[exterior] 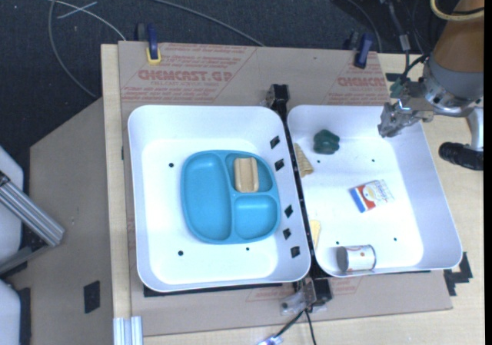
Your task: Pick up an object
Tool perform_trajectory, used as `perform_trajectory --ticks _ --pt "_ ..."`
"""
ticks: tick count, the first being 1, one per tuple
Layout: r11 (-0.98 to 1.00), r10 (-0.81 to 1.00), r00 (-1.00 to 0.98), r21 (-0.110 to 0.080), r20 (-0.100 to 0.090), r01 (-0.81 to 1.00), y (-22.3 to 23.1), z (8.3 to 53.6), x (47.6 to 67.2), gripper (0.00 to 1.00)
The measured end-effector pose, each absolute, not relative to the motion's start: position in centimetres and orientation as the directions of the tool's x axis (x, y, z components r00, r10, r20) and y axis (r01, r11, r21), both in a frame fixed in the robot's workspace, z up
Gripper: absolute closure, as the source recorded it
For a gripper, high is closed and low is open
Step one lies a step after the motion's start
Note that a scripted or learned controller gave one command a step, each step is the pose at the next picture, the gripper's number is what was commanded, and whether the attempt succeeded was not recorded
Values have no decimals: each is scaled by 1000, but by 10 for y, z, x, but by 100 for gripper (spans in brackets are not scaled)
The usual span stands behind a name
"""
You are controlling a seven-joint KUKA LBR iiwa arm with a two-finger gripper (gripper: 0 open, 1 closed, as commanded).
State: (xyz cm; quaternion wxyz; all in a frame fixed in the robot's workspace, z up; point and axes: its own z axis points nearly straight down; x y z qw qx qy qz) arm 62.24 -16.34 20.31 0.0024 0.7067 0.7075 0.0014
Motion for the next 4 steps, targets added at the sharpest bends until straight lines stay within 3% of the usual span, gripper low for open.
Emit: perform_trajectory --ticks 1,4 --pt "1 1000 -1 7 -2 1000 -164 257 624 100" --pt "6 1000 -6 -4 3 1000 -1 239 581 100"
